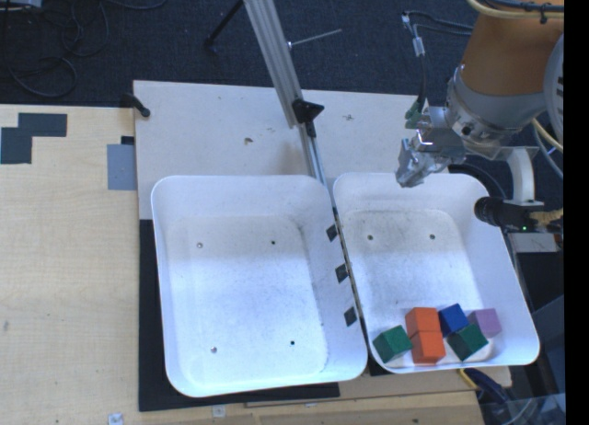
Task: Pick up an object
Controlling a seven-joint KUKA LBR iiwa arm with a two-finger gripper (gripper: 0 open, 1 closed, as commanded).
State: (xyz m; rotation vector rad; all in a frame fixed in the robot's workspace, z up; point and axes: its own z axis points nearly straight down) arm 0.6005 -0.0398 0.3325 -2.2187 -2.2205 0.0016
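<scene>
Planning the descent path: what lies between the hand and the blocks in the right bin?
In the camera view, bare white bin floor separates the hand from the blocks clustered at the near edge.

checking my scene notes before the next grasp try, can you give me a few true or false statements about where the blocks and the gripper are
1. All the blocks lie in the right bin. True.
2. The orange block sits at the bin's far edge. False: it lies at the near edge, between the green block and the blue block.
3. The gripper is above the right bin's far rim. True.
4. The gripper holds the purple block. False: that block lies in the bin, apart from the gripper.
5. The left bin holds a green block. False: both green ones are in the right bin.
</scene>
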